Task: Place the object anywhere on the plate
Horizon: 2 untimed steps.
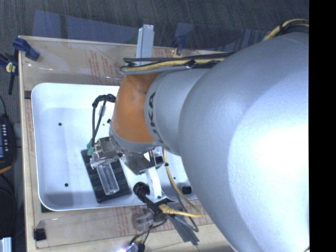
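The arm (220, 119) reaches in from 3 o'clock over the white bin (50, 140) on the counter (79, 222). The claw (109, 178) hangs above a dark ribbed object (100, 180) at the bin's 5 o'clock. Claw state: cannot tell.

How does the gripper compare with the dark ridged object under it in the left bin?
The gripper is pale and partly see-through; the ridged object is black. The gripper hangs from the arm; the object lies flat on the bin floor. Both are elongated and run along the same slant.
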Available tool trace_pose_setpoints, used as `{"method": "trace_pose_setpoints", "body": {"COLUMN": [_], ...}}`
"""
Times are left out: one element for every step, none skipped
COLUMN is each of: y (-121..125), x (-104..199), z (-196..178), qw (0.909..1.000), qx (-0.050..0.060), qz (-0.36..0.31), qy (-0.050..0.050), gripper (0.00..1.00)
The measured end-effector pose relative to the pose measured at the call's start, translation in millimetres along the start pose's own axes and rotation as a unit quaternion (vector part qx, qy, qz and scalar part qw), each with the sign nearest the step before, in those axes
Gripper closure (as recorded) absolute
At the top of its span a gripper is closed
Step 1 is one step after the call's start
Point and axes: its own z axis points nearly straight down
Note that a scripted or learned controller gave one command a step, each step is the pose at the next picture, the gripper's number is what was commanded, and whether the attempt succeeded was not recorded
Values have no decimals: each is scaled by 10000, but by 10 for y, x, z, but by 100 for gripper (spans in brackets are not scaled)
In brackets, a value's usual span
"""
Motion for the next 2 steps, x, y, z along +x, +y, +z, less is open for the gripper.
{"method": "trace_pose_setpoints", "body": {"y": [-1,115], "x": [6,784], "z": [2,855], "qw": [10000,9992], "qx": [3,23], "qz": [-4,-388], "qy": [2,-8], "gripper": [0,0]}}
